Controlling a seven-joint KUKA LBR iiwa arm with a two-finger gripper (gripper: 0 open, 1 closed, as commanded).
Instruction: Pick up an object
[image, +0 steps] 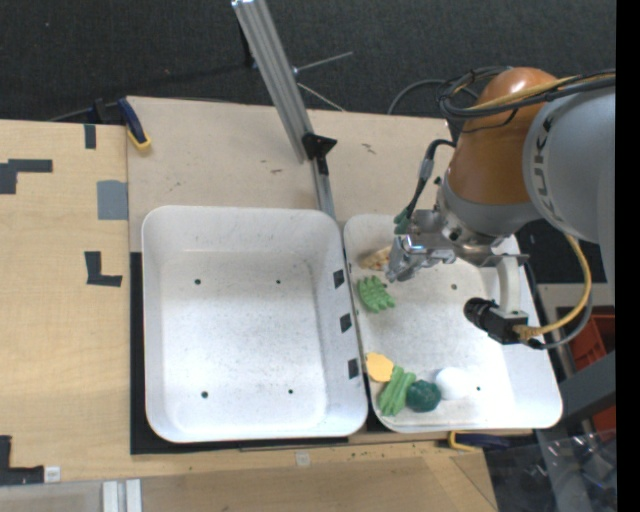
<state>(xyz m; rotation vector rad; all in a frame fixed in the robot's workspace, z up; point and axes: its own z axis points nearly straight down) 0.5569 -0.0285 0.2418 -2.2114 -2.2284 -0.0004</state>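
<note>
Down at the near end of the right-hand white bin (520, 400) sit a yellow piece (379, 367), a long green pod-like toy (396, 390), a dark green round lump (423, 396) and a white ball (453, 381). Further up, a leafy green toy (375, 294) lies just below the tool (402, 262), apart from it. Can't tell the tool's opening honestly. A tan scrap (375, 259) sits beside it.

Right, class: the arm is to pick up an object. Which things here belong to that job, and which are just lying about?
Job:
claw
green leafy toy
tan piece
yellow piece
green pod
dark green lump
white ball
right bin

Lying about:
left bin
metal rail
blue clamp
</note>
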